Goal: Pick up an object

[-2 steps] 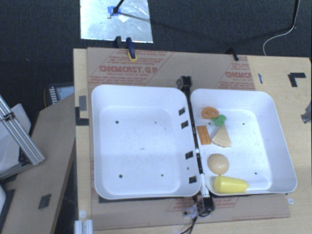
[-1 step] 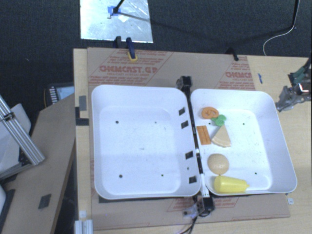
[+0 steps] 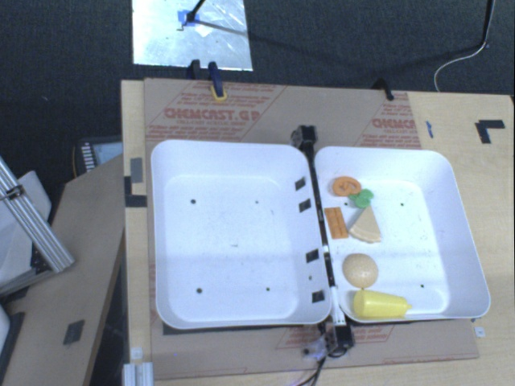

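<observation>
- You have two shallow white bins side by side on the worktop [image 3: 499, 183]: the left bin [image 3: 233, 167] and the right bin [image 3: 434, 215], joined along a middle seam with dark clips.
- Everything you could pick lies in the right bin, bunched against its left wall next to the seam, so any approach there has to allow for that wall.
- At the back of the cluster you see an orange round piece [image 3: 347, 186] with a small green piece [image 3: 364, 198] touching its lower right edge.
- Below them an orange flat block [image 3: 335, 222] lies just beside the wall, and a pale wedge [image 3: 367, 227] sits against its right side.
- Nearer the front, a tan ball [image 3: 360, 269] rests apart from the wedge, and a yellow cone-like piece [image 3: 380, 303] lies on its side in the front left corner, touching or nearly touching the front wall.
- As for the claw, you cannot tell whether it is wide or narrow, and nothing is held; the pick looks not yet begun.
- My judgement: the tan ball gives you the most room around it, though a round thing may roll away; the yellow piece is hemmed in by two walls.
</observation>
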